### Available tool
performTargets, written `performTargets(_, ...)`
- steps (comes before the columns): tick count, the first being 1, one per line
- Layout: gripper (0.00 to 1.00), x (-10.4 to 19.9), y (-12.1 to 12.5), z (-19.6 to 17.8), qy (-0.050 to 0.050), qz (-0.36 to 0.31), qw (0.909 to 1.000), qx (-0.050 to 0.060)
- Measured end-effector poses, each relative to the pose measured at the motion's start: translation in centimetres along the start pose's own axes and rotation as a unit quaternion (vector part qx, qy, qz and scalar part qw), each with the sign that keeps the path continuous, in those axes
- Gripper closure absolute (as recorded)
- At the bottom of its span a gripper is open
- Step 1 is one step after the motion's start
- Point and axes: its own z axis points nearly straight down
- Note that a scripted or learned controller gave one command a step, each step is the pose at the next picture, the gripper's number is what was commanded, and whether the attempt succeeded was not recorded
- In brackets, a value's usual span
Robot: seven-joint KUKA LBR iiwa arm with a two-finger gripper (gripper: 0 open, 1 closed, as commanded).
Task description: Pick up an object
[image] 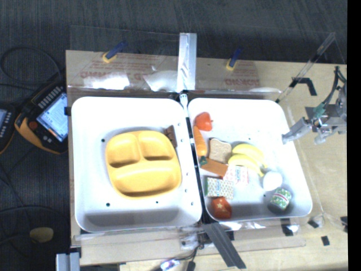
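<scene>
Beside the right bin (293,151), jaws (324,126), state unclear, well apart from banana (246,154)

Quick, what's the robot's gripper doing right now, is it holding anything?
Gripper: off to the right of the right bin, over the bench; too small and blurred to tell open or closed, and nothing visibly held.

Glossy yellow plastic tray (143,162) at frame centre-left, smooth white plastic bins (87,208), matt pale wooden bench (327,208) at right, shiny metal strip (186,61) at top centre, dark rough carpet (34,16) around.
</scene>
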Motion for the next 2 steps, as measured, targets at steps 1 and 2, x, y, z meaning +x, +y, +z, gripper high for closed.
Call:
performTargets(1,0.00,0.5,5.0,9.4,0.000,0.087,0.9962,0.000)
performTargets(2,0.00,3.1,-0.2,11.3,0.000,0.075,0.9972,0.000)
